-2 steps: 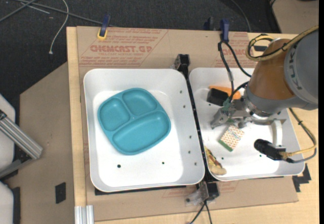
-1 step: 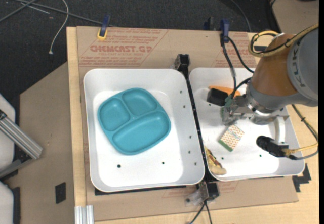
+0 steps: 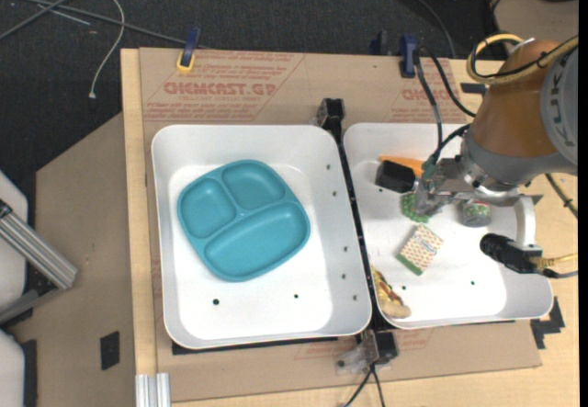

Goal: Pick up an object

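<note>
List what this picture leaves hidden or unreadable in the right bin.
- Gripper, camera view: the wrist above covers its fingers, so its state and any contact with the green object are unclear.
- Green object: partly under the gripper, too blurred to identify.
- Round item: mostly hidden beneath the arm.
- Orange object: partly covered by the black object.

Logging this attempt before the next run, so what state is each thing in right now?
Teal divided plate: lying flat in the left bin, right side up.
Patterned packet: flat on the right bin floor, apart from the gripper.
Green object: under the gripper; grip unclear.
Black object: resting by the orange item.
</note>
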{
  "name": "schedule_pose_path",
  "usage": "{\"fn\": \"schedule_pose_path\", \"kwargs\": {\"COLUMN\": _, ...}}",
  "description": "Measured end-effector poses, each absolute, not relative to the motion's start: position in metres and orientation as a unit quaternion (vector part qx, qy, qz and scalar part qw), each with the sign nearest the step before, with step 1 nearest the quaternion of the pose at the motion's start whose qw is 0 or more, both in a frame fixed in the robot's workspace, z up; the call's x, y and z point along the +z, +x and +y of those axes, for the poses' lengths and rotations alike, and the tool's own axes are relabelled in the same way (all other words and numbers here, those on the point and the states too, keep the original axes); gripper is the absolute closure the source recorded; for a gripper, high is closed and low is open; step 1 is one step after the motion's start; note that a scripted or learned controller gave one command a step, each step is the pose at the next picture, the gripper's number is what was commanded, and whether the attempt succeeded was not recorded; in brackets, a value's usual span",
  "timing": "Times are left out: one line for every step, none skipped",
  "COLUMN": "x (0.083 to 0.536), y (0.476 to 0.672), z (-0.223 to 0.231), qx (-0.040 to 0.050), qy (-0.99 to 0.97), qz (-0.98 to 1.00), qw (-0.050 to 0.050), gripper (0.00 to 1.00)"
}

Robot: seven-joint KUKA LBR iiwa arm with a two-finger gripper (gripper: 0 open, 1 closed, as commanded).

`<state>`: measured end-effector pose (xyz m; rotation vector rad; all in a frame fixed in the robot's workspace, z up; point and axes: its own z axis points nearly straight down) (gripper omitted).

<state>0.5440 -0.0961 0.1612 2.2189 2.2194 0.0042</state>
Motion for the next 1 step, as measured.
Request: {"fn": "schedule_pose_path", "kwargs": {"x": 0.2070, "y": 0.5418, "z": -0.0903, "qx": 0.0018, "qy": 0.707, "qz": 0.708, "qw": 0.002, "gripper": 1.00}}
